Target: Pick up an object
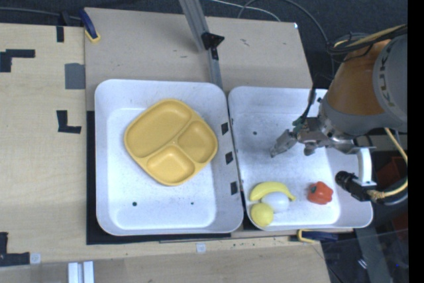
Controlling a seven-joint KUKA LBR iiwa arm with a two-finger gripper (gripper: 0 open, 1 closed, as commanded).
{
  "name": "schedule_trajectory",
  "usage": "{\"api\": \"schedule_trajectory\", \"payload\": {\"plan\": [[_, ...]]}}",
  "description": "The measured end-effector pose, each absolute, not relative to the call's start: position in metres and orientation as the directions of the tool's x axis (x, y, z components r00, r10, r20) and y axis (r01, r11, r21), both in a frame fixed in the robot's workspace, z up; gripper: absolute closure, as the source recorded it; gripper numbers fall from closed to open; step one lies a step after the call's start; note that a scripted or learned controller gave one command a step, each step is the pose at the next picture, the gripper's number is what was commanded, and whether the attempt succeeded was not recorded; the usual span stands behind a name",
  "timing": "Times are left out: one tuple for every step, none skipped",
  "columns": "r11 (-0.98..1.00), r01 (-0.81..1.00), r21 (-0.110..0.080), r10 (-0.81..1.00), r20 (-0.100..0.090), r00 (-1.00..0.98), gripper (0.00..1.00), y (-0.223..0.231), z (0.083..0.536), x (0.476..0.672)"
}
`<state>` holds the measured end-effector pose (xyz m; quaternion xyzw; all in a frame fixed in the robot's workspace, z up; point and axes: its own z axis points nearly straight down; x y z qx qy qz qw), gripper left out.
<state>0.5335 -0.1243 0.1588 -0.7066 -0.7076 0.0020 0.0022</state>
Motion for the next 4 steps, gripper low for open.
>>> {"api": "schedule_trajectory", "payload": {"plan": [[0.001,1.000,-0.008,1.000,0.001,-0.001,0.00,-0.131,0.103,0.538],[0.002,1.000,-0.001,1.000,-0.001,-0.002,0.00,-0.131,0.089,0.538],[0.002,1.000,-0.002,1.000,0.000,-0.002,1.00,-0.131,0.099,0.538],[0.002,1.000,0.004,1.000,-0.001,-0.002,1.00,-0.127,0.158,0.547]]}}
